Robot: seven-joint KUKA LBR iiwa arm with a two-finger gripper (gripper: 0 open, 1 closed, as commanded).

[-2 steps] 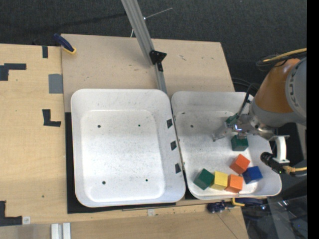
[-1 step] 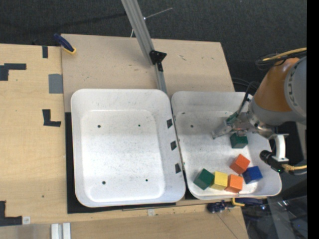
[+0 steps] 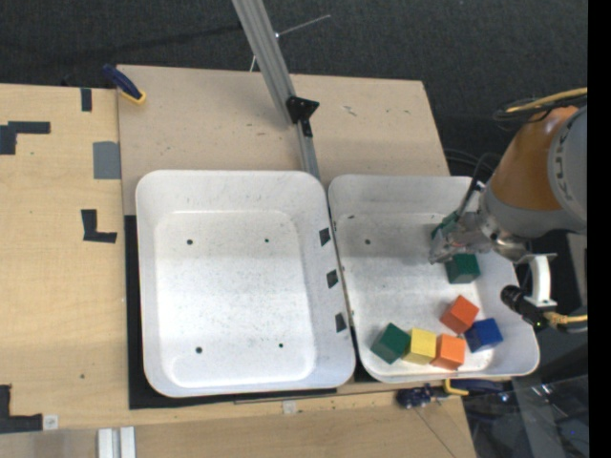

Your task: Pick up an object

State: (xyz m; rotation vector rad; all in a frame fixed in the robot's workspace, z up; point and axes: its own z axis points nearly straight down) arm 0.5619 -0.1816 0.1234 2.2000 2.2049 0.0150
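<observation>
Just below the pincer (image 3: 447,246), green block (image 3: 463,268).

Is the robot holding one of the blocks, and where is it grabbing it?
It cannot be told. The gripper sits right at the dark green cube in the right white bin, touching or just above it.

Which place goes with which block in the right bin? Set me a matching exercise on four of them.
Things:
1. dark green block
2. blue block
3. yellow block
4. green block

Places:
A. leftmost in the row along the near rim
B. right by the gripper, apart from the other blocks
C. farthest right, next to an orange block
D. in the near row, between a green and an orange block

Pairs: 1-B, 2-C, 3-D, 4-A
</observation>
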